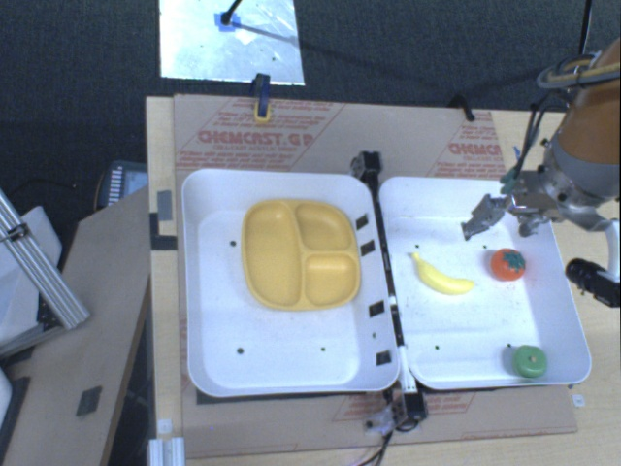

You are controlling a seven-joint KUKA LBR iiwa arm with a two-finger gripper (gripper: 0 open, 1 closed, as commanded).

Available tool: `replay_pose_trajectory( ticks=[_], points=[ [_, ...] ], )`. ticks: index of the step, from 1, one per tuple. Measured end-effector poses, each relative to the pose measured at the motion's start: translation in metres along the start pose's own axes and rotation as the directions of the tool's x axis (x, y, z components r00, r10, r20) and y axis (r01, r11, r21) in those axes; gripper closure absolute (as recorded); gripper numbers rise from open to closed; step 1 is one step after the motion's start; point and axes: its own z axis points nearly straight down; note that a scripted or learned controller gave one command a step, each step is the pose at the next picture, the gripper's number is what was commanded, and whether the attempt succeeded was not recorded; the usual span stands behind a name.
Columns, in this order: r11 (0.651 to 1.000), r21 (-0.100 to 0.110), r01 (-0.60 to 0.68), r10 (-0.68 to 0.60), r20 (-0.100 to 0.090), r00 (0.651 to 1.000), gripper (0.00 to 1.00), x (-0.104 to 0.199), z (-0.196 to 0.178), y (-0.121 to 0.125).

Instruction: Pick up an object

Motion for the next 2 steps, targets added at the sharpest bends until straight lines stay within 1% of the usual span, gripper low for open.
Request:
replay_pose_trajectory(
  ticks=[1,2],
  points=[
    [1.000,0.004,-0.002,0.002,-0.001,1.000,0.00,0.006,0.043,0.001],
    [1.000,0.006,-0.003,0.003,-0.001,1.000,0.00,0.011,0.102,-0.007]
  ],
)
